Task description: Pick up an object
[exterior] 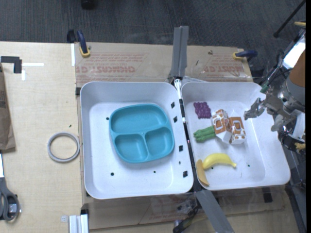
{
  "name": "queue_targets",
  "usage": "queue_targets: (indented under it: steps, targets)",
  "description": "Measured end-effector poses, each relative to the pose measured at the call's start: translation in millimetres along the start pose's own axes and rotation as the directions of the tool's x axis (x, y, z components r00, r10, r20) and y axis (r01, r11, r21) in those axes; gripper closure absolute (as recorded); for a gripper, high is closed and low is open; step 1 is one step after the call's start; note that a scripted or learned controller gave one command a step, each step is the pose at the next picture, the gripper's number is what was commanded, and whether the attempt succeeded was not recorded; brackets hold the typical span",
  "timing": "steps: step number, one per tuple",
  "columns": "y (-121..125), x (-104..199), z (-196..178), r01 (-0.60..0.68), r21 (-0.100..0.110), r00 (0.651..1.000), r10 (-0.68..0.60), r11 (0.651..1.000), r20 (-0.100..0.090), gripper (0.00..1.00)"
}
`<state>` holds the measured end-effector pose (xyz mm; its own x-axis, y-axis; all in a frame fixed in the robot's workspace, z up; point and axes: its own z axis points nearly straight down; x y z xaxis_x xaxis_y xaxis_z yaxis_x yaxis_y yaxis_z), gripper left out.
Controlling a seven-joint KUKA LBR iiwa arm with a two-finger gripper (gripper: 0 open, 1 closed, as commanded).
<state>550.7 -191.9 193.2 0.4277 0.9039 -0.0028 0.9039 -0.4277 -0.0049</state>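
The right bin (pixel 272 176) holds a purple bunch of grapes (pixel 202 109), a green vegetable (pixel 204 134), two orange-and-white cartons (pixel 228 126) leaning together, a yellow banana (pixel 219 161) and a small brownish wedge (pixel 202 173) by the bin's left wall. My gripper (pixel 265 118) hangs over the right bin's right side, to the right of the cartons and apart from them. Its two fingers (pixel 252 112) are spread open, with nothing between them.
The left bin (pixel 92 130) holds a blue divided plate (pixel 141 133). A grey ring (pixel 63 146) and scissors (pixel 8 205) lie on the wooden bench to the left. A grey bar (pixel 180 50) and clamps stand behind the bins.
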Motion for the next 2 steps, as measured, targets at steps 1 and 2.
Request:
queue_targets:
  steps: [1,2]
  targets:
    - [60.1,102.8,-22.1,0.178,-0.003,0.984,-0.178,0.984,0.001,0.00]
    - [43.5,21.8,-36.0,0.085,-0.001,0.996,-0.085,0.996,0.000,0.00]
